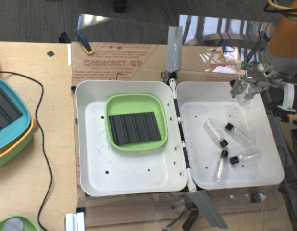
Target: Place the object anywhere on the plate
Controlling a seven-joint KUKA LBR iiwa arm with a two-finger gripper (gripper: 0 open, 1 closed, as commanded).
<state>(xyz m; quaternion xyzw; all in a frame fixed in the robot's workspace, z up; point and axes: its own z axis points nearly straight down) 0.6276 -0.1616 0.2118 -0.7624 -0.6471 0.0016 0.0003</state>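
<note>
4 clear vials [228, 144] lie flat, mostly diagonal, right bin [201, 172].

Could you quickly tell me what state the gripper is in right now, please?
Gripper: above the far right corner of the right bin; open or shut cannot be told, and nothing is seen held.

green plate [158, 105], black ribbed mat [134, 128], clear black-capped vials [220, 134], white bins [91, 167]
</note>
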